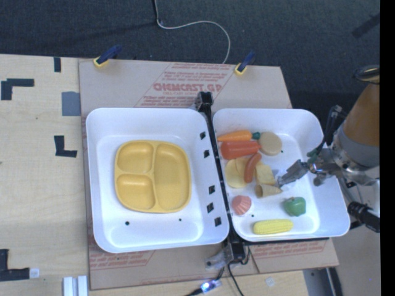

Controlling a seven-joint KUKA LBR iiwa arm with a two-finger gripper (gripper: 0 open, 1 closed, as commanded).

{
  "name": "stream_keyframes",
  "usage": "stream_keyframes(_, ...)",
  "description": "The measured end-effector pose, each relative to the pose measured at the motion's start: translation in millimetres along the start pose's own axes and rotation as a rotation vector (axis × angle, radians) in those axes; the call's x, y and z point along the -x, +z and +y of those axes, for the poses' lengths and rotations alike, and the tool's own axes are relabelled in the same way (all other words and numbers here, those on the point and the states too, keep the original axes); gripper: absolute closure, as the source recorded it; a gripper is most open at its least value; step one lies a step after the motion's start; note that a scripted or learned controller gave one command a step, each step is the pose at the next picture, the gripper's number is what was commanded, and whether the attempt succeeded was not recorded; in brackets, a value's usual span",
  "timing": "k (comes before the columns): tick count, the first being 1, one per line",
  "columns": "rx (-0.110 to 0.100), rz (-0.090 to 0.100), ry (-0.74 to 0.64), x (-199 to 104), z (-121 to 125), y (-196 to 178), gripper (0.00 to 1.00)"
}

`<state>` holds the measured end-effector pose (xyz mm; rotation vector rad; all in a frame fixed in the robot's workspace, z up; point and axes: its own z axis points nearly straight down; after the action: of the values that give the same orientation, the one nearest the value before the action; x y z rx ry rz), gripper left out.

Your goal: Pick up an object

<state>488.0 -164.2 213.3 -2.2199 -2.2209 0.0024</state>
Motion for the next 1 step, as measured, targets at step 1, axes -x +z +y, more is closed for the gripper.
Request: stream_keyframes(1,0.002,0.000,0.001,-53.3,-3.8,112.4,0.00)
